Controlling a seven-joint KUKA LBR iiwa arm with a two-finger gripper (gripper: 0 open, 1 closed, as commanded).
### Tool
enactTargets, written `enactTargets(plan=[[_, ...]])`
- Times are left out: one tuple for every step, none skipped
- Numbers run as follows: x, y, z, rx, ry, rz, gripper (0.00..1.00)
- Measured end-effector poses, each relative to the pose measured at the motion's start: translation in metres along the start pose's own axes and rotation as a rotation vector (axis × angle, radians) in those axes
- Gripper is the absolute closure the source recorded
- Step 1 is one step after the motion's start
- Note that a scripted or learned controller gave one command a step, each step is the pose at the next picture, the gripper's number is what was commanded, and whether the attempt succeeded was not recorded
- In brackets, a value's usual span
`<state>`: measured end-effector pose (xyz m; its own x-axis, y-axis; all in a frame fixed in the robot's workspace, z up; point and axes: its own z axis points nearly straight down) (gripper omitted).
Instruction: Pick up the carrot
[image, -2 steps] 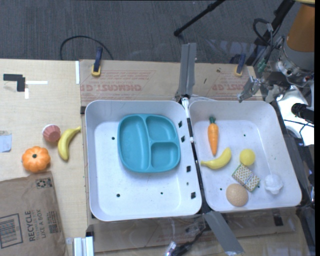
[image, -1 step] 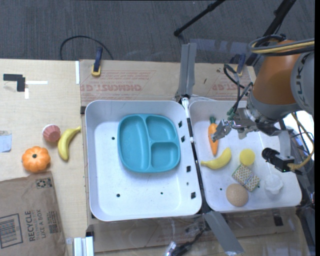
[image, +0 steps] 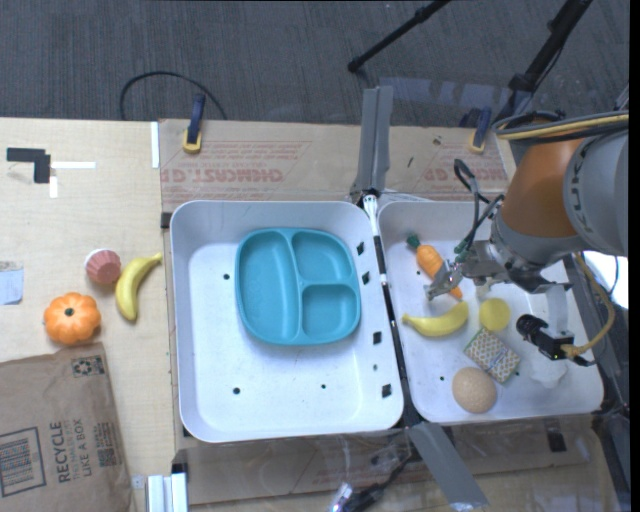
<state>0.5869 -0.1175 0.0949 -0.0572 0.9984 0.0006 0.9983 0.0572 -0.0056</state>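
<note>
The gripper (image: 447, 283) hangs low over the right bin (image: 425, 400), at the end of the big grey arm (image: 580, 190) with the orange band. Its thin metal fingers (image: 440, 290) sit right at the lower end of the carrot (image: 434, 264), and I cannot tell if they are open, shut, or pinching the carrot. Every place from here on is told from the right bin. The left bin (image: 200, 390) sits just beside it, touching along the middle edge. A blue plate (image: 297, 285) with three parts lies in the left bin, well apart from the right bin. On the bench past the left bin are a brown paper bag (image: 55, 440), a small orange pumpkin (image: 72, 318), a yellow banana (image: 133, 285) and a pink cupcake (image: 103, 266). Inside the right bin, a second banana (image: 437, 322) lies near the middle, just below the carrot. A tan egg-like ball (image: 474, 390) rests near the bin's front edge. A checked little packet (image: 492, 354) lies just above that ball. A yellow lemon (image: 494, 314) sits beside the second banana's tip. The carrot lies in the back left part of the bin, tilted, with its green top (image: 412, 241) pointing toward the back wall.
</note>
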Motion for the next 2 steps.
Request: enactTargets(plan=[[-0.001,0.0,-0.006,0.004,0.001,0.004,1.0],[0.047,0.003,-0.113,0.001,-0.002,0.38,1.0]])
